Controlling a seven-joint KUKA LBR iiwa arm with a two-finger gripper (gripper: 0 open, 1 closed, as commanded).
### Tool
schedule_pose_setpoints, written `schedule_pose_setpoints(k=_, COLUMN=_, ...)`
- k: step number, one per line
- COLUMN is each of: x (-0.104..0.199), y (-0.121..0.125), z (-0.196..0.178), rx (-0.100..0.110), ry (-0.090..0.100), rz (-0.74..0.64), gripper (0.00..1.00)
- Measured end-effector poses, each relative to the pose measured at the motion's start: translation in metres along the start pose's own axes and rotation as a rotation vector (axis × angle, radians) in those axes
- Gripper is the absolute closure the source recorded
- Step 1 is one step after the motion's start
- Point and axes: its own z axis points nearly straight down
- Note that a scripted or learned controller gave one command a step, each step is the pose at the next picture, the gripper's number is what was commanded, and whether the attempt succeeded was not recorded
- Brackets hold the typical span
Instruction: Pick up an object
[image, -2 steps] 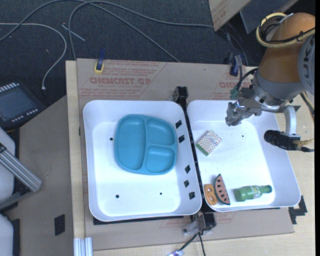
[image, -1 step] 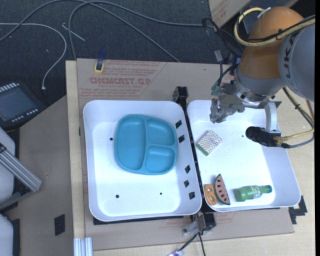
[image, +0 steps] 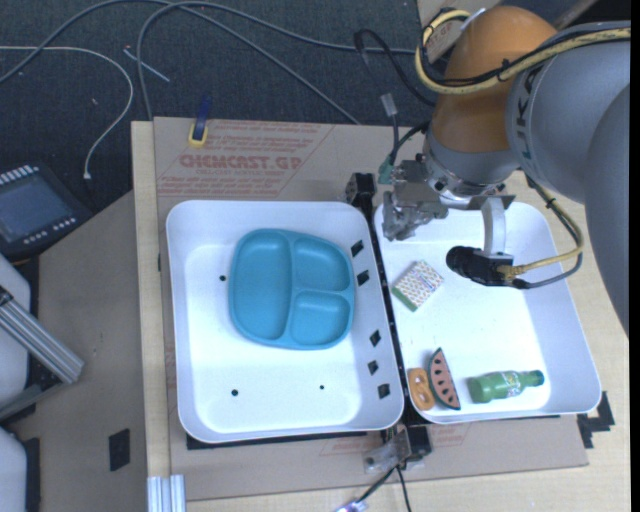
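My gripper (image: 398, 225) hangs over the far left part of the right bin (image: 560, 330), close to the divider between the bins. A small chequered packet (image: 417, 285) lies just below and to the right of it, apart from the gripper. At the near edge of the same bin lie a watermelon-slice toy (image: 443, 379) and a green bottle (image: 505, 384) on its side. An orange piece (image: 419, 390) sits next to the slice. Nothing shows between the fingers.
The left bin (image: 200, 390) holds a blue divided plate (image: 292, 288) in its middle. Small black clips line the divider between the bins. Cardboard lies under both bins, with cables on the dark floor behind.
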Motion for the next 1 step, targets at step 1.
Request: schedule_pose_setpoints(k=1, x=0.0578, y=-0.0044, z=0.0143, rx=0.005, ry=0.0, rz=0.0, gripper=1.0)
